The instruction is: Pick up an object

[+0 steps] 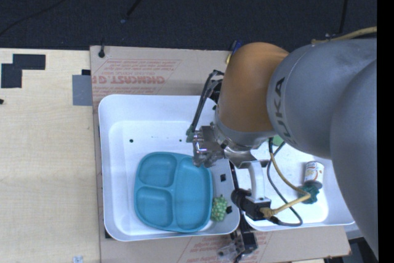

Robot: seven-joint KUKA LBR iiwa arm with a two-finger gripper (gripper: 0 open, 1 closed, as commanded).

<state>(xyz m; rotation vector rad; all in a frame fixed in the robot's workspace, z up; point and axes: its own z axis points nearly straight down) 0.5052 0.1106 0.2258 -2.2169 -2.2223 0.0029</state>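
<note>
The gripper [202,156] is low over the left bin [117,132], at the upper right edge of the blue divided tray [172,191] — wide or narrow, I cannot tell. A small green thing [218,208] lies just beside the tray

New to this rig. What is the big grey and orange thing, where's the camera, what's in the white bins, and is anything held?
The big grey shape with the orange band is a robot arm reaching in from the right. One fixed camera looks down at a slant on the bench, where two shallow white bins sit side by side. The left bin holds a blue divided tray with a small bumpy green item beside it. The right bin holds a small white container. The end effector hangs at the tray's upper edge, largely hidden by the arm, so I cannot tell whether it holds anything.
</note>
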